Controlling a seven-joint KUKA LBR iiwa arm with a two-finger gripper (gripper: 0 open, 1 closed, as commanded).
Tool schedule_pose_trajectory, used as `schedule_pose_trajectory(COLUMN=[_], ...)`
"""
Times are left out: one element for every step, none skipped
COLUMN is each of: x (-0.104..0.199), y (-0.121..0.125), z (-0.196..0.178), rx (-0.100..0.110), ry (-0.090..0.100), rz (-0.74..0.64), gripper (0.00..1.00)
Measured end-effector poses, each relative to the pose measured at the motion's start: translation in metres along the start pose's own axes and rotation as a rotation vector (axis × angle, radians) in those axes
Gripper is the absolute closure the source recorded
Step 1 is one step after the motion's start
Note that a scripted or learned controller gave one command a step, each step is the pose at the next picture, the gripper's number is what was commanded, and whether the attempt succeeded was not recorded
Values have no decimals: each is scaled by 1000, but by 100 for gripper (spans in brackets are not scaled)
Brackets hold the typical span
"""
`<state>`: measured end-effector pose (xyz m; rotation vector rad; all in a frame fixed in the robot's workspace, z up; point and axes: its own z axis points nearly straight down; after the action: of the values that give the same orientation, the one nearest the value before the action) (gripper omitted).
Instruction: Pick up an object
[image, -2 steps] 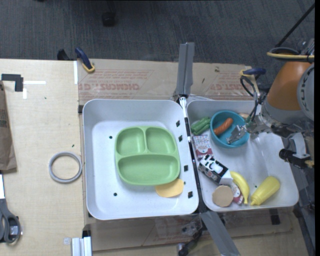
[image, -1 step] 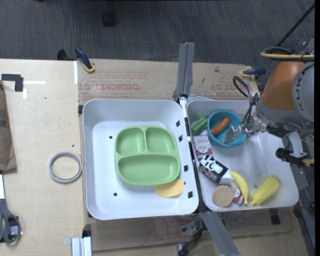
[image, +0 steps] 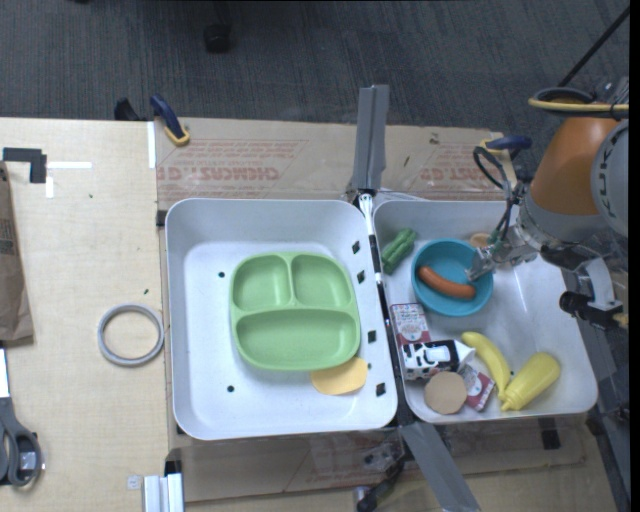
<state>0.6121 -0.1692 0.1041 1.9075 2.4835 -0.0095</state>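
The right bin (image: 560, 300) holds a blue bowl (image: 455, 296) with an orange sausage (image: 446, 282) in it, a green pepper (image: 398, 247), a banana (image: 488, 358), a yellow squeeze bottle (image: 530, 380), a round brown lid (image: 445, 392) and small printed packets (image: 410, 322). My gripper (image: 487, 262) hangs over the bowl's right rim, under the orange-banded wrist (image: 575, 165). Its fingertips are too small and blurred to read. Nothing clearly sits between them.
In the left bin (image: 195, 330) lie a green divided plate (image: 295, 310) and a yellow disc (image: 340, 377). A grey ring (image: 131, 333) and scissors (image: 18, 452) lie on the bench at left. A metal divider post (image: 371, 135) stands between the bins.
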Motion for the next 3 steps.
schedule_pose_trajectory(x=[30, 29, 31], y=[9, 9, 55], z=[-50, -49, -15], rx=[2, 2, 6], ry=[11, 11, 6], rz=[-68, -68, 325], gripper=[100, 0, 0])
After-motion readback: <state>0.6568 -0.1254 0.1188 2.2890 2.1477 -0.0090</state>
